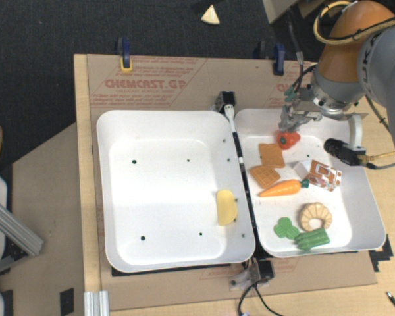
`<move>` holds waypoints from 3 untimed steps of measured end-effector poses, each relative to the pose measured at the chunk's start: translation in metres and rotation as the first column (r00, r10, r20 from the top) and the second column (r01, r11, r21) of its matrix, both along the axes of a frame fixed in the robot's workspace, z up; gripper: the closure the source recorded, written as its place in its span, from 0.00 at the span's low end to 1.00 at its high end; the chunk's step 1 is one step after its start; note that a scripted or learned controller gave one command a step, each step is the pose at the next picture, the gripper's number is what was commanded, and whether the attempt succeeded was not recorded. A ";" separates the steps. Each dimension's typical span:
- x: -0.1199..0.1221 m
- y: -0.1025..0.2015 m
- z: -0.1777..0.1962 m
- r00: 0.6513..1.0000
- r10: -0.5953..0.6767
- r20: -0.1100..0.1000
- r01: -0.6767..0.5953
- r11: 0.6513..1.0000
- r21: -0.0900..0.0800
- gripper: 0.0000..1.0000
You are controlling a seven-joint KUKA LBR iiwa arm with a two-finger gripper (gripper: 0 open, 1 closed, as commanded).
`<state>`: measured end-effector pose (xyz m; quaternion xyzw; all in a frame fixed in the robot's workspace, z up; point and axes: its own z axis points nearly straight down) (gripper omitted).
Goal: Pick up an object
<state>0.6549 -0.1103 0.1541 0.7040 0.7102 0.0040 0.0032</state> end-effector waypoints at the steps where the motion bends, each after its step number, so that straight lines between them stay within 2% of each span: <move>1: 0.007 0.045 0.054 1.000 -0.003 0.000 0.003 1.000 -0.001 1.00; 2: -0.009 0.097 0.238 1.000 -0.002 0.012 0.002 1.000 0.000 1.00; 3: 0.013 0.046 0.263 1.000 -0.013 -0.002 0.013 1.000 -0.005 1.00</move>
